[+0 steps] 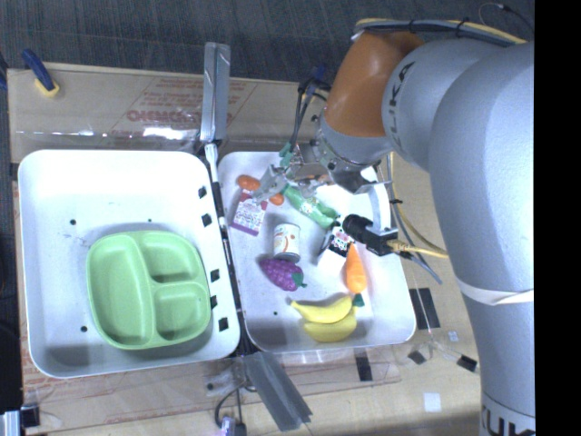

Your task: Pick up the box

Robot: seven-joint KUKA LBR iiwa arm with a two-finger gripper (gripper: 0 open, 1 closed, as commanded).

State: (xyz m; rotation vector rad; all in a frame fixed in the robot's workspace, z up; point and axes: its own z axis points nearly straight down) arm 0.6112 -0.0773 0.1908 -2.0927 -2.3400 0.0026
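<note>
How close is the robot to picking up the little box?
Done: the arm has reached over the right bin, with its gripper near the bin's far end. In hand: nothing can be seen held. The box lies flat on the bin floor by the left wall, just below the gripper, near the can. Left: gripping the box and lifting it.

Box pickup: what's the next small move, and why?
Probably shift the end effector slightly left and toward the bin's near side, over the small purple-and-white box. It hovers near the far edge, beside an orange piece, with the box lying flat just below-left.
</note>
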